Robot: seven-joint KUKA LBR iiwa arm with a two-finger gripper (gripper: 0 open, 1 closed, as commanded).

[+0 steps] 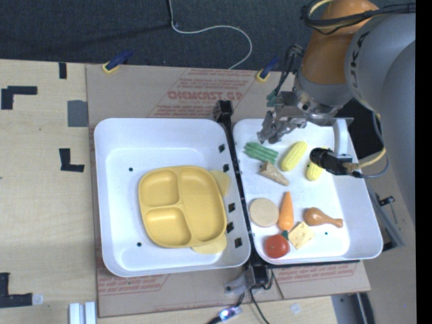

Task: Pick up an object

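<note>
My gripper (pixel 268 135) hangs over the back left of the right bin (pixel 356 201), just above a green bean-like toy (pixel 260 152). Nothing shows between its fingers. Beside it lie a yellow corn cob (pixel 293 156), a second yellow piece (pixel 314 171) and a tan wedge (pixel 273 174). Nearer the front sit a beige round disc (pixel 264 212), an orange carrot (pixel 286 210), a brown drumstick (pixel 321 217), a cheese piece (pixel 301 235) and a red tomato (pixel 276 246).
The left bin (pixel 115 181) holds a yellow divided tray (pixel 181 204). A black clip joins the bins at the back (pixel 224 109). A white cable (pixel 216 29) runs over the dark cloth behind the bench.
</note>
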